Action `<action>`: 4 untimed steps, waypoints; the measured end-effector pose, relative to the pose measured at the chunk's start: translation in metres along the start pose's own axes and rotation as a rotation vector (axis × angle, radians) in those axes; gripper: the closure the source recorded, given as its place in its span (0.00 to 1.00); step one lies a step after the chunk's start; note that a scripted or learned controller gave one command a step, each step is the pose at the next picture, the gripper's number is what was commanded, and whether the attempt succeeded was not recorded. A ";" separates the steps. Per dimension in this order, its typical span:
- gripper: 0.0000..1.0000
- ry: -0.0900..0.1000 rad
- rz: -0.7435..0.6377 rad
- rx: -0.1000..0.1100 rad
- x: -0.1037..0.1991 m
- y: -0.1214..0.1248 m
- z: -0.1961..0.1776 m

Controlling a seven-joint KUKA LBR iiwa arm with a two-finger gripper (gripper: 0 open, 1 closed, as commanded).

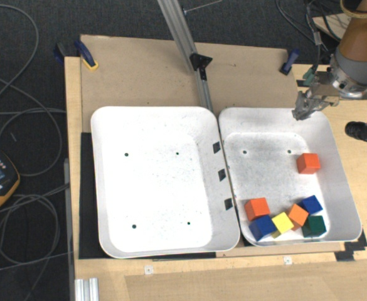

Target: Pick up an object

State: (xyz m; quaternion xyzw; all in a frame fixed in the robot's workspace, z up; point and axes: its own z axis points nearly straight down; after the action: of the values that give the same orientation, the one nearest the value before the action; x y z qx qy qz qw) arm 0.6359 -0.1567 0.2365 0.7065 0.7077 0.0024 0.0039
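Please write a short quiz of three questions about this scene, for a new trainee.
1. True or false: the lone orange block touches the cluster of blocks.
2. Which bin holds all the blocks? A) left bin B) right bin
3. What colour is the block between the blue block and an orange one in the cluster?

Key:
1. False; it lies apart, nearer the gripper.
2. B.
3. Yellow.
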 end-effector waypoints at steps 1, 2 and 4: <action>1.00 0.001 0.000 0.005 0.000 0.001 -0.006; 1.00 0.005 -0.005 0.010 0.060 -0.018 -0.012; 1.00 0.006 -0.005 0.012 0.157 -0.073 -0.010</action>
State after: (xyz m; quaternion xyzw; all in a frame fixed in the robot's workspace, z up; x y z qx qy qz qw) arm 0.5622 -0.0001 0.2460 0.7048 0.7094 0.0000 -0.0025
